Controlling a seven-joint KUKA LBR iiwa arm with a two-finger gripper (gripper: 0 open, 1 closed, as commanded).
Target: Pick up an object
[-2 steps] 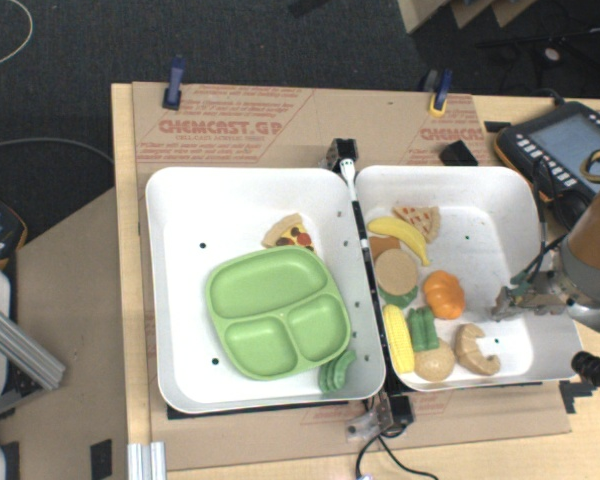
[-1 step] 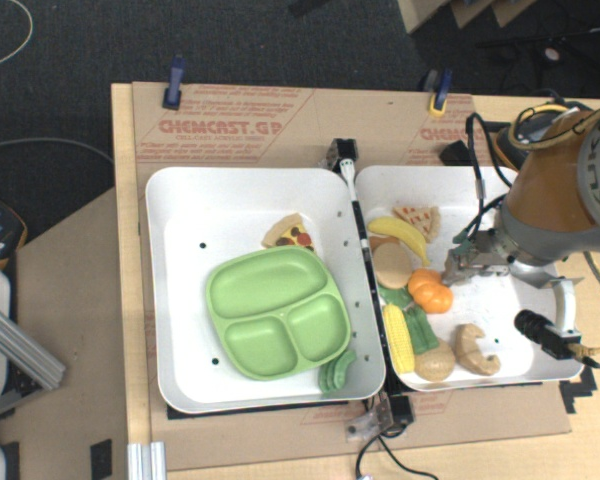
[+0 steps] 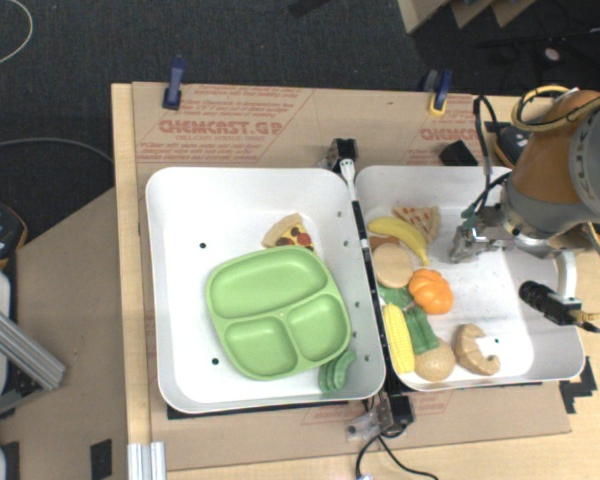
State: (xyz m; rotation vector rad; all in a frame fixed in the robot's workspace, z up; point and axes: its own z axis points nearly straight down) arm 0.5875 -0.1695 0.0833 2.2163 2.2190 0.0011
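My pincer (image 3: 467,240) hangs low in the right bin (image 3: 540,358), just right of the banana (image 3: 404,235); whether it is wide or narrow I cannot tell; I judge the banana light, smooth and curved, best gripped across its middle; below it lie a pumpkin (image 3: 431,290), corn (image 3: 397,336) and mushroom (image 3: 477,349); the left bin (image 3: 175,268) holds a green tray (image 3: 277,311) and pizza slice (image 3: 288,232).

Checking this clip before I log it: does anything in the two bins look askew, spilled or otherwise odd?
Mostly tidy. The green divided plate lies at a slant in the left bin, with a pizza slice tucked against its far rim and a small green item poking out under its near corner. Nothing looks spilled or broken.
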